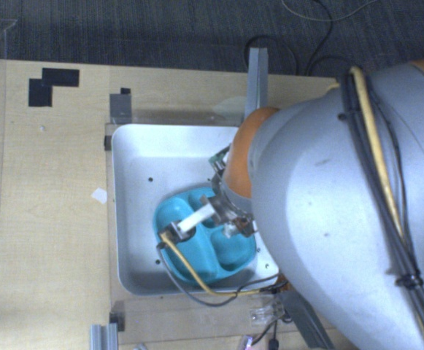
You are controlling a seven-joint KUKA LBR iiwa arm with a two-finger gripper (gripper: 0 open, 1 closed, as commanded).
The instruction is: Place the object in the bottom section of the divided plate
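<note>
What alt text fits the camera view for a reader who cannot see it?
A grey robot arm with an orange band reaches in from the right, its hand over a blue divided plate that lies in a white bin. The bin sits on a pale wooden bench.

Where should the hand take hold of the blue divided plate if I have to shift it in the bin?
Probably its raised outer rim on the view's left, from straight above. The blue divided plate lies flat in the white bin, so only an upstanding edge offers a pinch; that side has bare floor beside it, while the right lies under the arm.
</note>
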